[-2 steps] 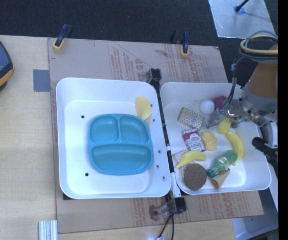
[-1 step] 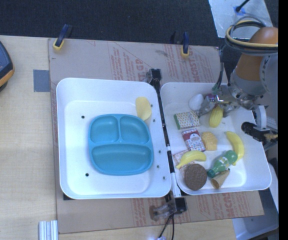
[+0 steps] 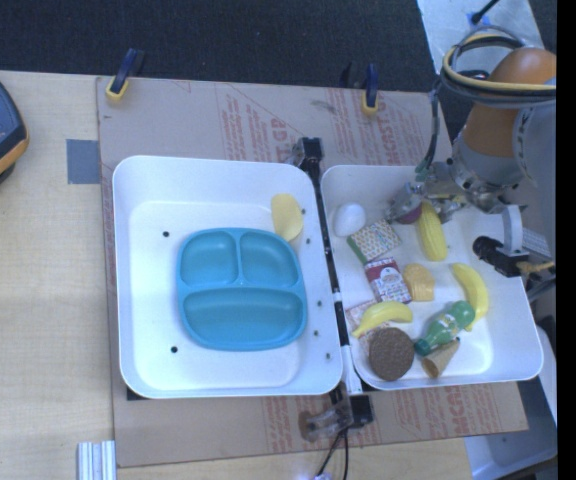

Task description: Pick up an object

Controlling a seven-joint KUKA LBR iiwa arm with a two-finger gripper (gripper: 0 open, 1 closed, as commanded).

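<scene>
End effector (image 3: pixel 430 196) position: low over the far side of the right bin (image 3: pixel 528 368), directly above a corn cob (image 3: pixel 431 234). Finger state: cannot tell. No object is visibly gripped.

Nearby items in the right bin: a white egg (image 3: pixel 349 218) and a patterned card (image 3: pixel 373 240) toward the divider; a small box (image 3: pixel 390 281) and a cheese wedge (image 3: pixel 420 282) mid-bin; two bananas (image 3: pixel 471 288), a green bottle (image 3: pixel 444 328) and a brown cookie (image 3: pixel 390 353) along the near edge.

Left bin (image 3: pixel 128 268) contents: a blue divided plate (image 3: pixel 240 289) and a yellow piece (image 3: pixel 287 217).

Task status, as judged: approach stage; grasp and lift remain.
</scene>
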